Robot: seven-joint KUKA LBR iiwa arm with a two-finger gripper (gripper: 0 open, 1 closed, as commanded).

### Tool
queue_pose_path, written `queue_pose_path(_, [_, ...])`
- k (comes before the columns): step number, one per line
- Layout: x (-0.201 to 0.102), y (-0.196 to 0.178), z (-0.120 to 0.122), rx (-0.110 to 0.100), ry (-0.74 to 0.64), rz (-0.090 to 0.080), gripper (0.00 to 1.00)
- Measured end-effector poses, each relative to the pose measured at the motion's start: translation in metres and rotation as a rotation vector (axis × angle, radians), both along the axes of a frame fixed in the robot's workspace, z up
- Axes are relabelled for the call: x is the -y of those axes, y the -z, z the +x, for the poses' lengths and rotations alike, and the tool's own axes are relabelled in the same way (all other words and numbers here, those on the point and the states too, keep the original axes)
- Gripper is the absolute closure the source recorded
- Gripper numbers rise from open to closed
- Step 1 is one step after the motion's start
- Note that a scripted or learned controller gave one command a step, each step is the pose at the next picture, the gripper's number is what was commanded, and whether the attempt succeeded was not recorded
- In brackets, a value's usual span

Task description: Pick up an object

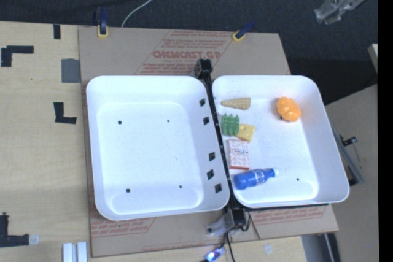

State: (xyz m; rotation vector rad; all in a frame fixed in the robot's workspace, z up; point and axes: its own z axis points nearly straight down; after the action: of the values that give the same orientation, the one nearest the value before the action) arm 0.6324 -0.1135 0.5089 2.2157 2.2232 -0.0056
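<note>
The right bin (319, 132) holds several objects. An orange round fruit (287, 108) lies near its back right. A pale yellow cone-shaped piece (236, 104) rests by the back left wall, with a green ridged item (230, 124) and a small yellow block (246, 131) just in front of it. Closer to me are a red-and-white packet (239, 153) and a blue bottle (253, 178) lying on its side. My gripper (328, 11) hangs high at the top right, beyond the bench's back edge and well away from every object.
The left bin (104, 132) sits beside the right one, joined by a black divider (212, 132). Both stand on a cardboard sheet (184, 52) held by clamps. A white cable (144, 3) runs across the dark floor behind.
</note>
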Motion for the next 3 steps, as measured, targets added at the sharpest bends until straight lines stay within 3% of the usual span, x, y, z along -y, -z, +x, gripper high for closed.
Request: queue_pose_path(3, [-0.002,-0.03,0.001,-0.001,-0.003,-0.004,1.0])
